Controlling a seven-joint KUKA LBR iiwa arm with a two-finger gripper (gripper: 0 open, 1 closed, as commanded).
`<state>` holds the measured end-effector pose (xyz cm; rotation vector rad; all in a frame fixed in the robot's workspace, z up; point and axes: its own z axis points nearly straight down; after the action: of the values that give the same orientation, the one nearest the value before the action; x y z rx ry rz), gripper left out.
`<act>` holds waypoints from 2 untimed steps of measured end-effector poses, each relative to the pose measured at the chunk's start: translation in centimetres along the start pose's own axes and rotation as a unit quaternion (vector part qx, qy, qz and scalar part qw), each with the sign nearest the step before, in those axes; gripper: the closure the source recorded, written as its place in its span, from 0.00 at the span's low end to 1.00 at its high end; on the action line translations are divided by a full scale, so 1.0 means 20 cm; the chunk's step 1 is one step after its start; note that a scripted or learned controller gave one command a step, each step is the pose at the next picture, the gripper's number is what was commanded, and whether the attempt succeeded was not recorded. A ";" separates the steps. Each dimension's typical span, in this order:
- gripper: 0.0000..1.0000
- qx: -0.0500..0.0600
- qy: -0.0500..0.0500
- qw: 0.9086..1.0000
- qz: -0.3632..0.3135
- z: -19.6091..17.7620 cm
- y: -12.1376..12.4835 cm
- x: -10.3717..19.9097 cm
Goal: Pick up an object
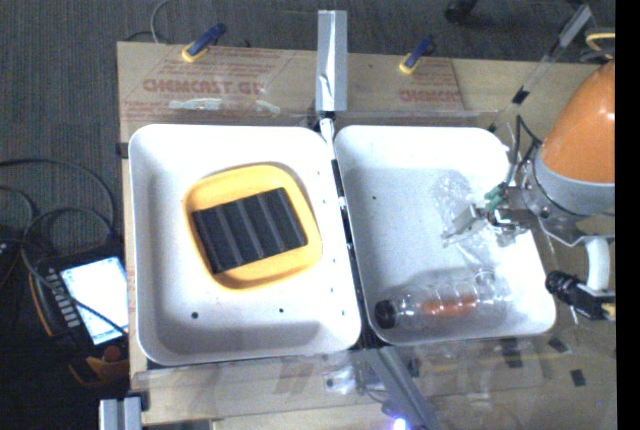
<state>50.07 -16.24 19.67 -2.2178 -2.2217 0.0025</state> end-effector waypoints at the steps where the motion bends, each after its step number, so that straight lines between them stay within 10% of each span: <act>1: 0.00 0.000 -0.001 1.000 -0.028 0.31 0.23 -0.19; 2: 0.00 0.011 0.001 0.998 -0.060 0.53 0.73 -0.23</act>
<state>64.65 -20.76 9.09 -2.0688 -2.3384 0.0244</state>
